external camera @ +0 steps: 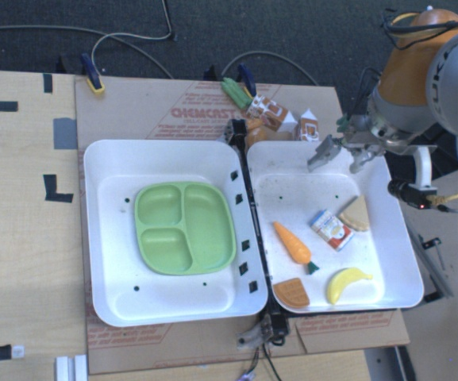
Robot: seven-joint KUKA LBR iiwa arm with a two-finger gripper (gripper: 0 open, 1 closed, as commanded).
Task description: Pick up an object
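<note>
You see the gripper [341, 154] with fingers apart, holding nothing. Behind it, small boxes [275, 118] are hard to identify. Below it lies the right bin [387, 213], on cardboard [157, 109].

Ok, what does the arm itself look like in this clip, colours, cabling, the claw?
The grey arm carries a broad orange band above the wrist, with thin black cables looping over it. Below sits a grey metal wrist block, ending in the claw with two slim grey metal fingers.
</note>
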